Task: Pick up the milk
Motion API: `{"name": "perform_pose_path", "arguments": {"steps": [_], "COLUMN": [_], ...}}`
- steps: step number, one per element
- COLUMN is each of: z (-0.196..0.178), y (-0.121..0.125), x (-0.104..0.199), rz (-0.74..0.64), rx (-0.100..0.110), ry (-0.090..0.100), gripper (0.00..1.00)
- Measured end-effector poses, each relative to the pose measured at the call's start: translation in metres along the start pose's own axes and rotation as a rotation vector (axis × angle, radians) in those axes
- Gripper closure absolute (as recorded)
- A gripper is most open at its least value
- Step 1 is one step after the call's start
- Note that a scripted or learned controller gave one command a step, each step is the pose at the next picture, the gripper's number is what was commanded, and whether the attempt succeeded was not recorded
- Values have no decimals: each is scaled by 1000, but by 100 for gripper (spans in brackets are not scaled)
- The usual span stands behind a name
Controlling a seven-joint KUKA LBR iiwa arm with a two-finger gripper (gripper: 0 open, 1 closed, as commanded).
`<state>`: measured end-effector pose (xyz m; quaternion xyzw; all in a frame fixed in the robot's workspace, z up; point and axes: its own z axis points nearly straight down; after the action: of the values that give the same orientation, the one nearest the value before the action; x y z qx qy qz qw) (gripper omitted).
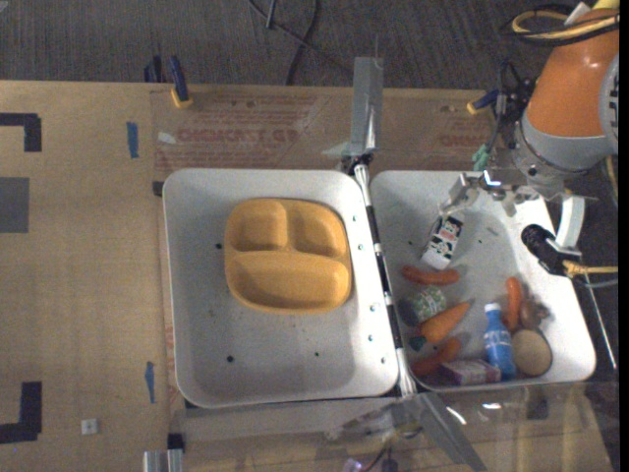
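Nearest us, our pincer [479, 193] hangs over the right bin [393, 200], jaws unreadable. Below it, the milk [444, 241] is a tilted white carton, dark-printed.

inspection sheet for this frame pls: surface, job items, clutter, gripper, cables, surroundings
Surface: wooden bench bearing two white bins, left bin and right bin.
Job's things: milk carton tilted in the right bin, just under the gripper.
Clutter: yellow divided plate in the left bin; sausage, carrots, blue bottle, potato, small box in the right bin.
Grippers: gripper above the carton's top; finger state cannot be told.
Cables: black cable on the floor; yellow cable on the arm.
Surroundings: dark carpet; blue clamp at the bench edge.
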<state>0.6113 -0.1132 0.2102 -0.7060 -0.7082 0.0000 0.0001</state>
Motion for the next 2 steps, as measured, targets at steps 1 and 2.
{"name": "perform_pose_path", "arguments": {"steps": [1,2], "z": [124,124], "y": [19,25], "x": [-9,-35], "rz": [-6,-123], "rx": [-4,-5], "ry": [-1,-2], "gripper": [0,0]}}
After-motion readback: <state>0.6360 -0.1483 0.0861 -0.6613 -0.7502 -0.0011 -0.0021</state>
